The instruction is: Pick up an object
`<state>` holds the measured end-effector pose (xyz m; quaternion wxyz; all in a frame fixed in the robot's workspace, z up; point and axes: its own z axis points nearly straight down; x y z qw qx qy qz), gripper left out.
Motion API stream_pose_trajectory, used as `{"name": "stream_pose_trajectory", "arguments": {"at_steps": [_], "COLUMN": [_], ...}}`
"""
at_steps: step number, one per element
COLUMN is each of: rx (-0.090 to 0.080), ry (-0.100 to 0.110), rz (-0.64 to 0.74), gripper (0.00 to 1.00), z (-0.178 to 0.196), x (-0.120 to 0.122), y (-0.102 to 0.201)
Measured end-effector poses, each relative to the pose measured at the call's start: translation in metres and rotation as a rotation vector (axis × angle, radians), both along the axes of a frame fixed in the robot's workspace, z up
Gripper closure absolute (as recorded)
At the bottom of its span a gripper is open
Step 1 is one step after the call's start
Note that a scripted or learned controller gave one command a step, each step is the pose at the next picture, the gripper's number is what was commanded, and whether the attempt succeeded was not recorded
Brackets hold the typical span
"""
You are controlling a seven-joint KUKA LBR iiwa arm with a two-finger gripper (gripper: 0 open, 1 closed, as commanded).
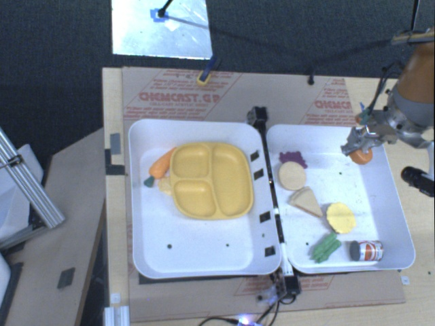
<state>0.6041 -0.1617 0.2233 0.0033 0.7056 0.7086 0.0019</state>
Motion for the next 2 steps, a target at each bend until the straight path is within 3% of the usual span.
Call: {"name": "stream_pose_trajectory", "arguments": {"at_steps": [2], "rx": [0.003], "ry": [0.008], "rz": [0.002], "gripper": [1.00], "z": [0.010], "x": [-0.060], "y": [0.072]}}
